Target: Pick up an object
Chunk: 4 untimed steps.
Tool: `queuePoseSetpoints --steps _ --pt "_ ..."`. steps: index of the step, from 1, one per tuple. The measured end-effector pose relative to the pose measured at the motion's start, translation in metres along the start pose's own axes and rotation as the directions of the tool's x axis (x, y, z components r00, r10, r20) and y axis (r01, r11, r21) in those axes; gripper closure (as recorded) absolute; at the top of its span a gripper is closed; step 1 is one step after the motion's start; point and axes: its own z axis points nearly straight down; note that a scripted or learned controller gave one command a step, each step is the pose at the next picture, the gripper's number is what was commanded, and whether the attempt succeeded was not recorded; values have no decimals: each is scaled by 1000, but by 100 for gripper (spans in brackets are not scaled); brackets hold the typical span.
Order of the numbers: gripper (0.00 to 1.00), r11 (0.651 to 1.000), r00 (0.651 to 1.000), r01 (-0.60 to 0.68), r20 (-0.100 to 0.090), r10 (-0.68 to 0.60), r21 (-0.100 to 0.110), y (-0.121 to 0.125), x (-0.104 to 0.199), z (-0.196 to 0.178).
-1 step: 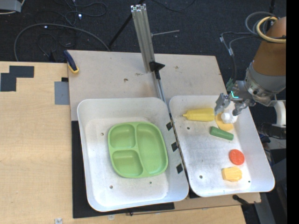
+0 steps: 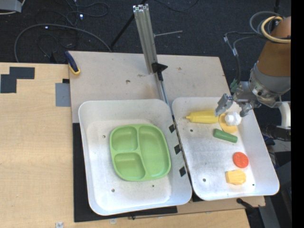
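Bench surface (image 2: pixel 38 141) of pale wood fills the left of the frame. Right of it, at lower centre, the left bin (image 2: pixel 95 127) holds a green divided plate (image 2: pixel 140 152) lying flat, with three compartments. Between the two bins an aluminium post (image 2: pixel 146 37) rises toward the top of the frame. The right bin (image 2: pixel 266 175) carries the loose things: a yellow banana-shaped toy (image 2: pixel 202 117) in its upper part, a green stick (image 2: pixel 224 136) just below and to the right of it, then an orange-red round piece (image 2: pixel 241 159) and a yellow lump (image 2: pixel 236 177) toward the lower right. The gripper (image 2: pixel 232 109) hangs over the upper right of this bin, fingers spread apart and grasping nothing, with a small white object (image 2: pixel 231 119) just beneath them beside the banana toy's right end. The arm (image 2: pixel 275 56) comes in from the upper right.
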Motion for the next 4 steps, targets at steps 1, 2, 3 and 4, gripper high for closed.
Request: queuePoseSetpoints --steps 1,2,3,4 --pt "0 1000 1000 1 -1 -1 4 1 10 55" --pt "0 1000 1000 1 -1 -1 6 5 17 112" --pt "0 1000 1000 -1 1 1 -3 6 17 150" --pt "100 1000 1000 -4 0 4 2 5 16 143"
